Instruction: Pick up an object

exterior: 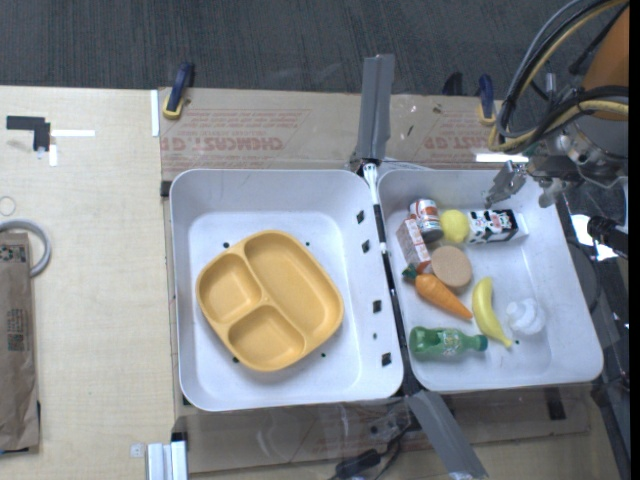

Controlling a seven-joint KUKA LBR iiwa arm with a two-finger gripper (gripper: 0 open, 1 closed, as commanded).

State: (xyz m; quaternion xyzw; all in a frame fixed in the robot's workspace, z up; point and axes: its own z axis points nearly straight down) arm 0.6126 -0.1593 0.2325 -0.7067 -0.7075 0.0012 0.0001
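Bins sit side by side on the surface (80, 148): the left bin (190, 368) carries a yellow divided plate (268, 300) with three compartments, lying flat near its middle. The right bin (570, 358) carries the loose objects. A small can (427, 216) with a red label lies toward the far left of this bin, touching a brownish packet (414, 243) just beside it. A yellow lemon (455, 226) rests right of the can, and a black-and-white carton (495, 225) lies on its side next to the lemon. A tan round disc (451, 266) sits nearer the middle, with an orange carrot (442, 296) touching its lower edge. A banana (487, 311) lies to the right of the carrot, a white crumpled object (525, 316) just beside it, and a green bottle (447, 342) lies on its side along the near edge. The pincer (507, 183) hangs over the far right part of the right bin, just above the carton and apart from it; whether it is released or clenched I cannot tell, and nothing is visibly grasped.
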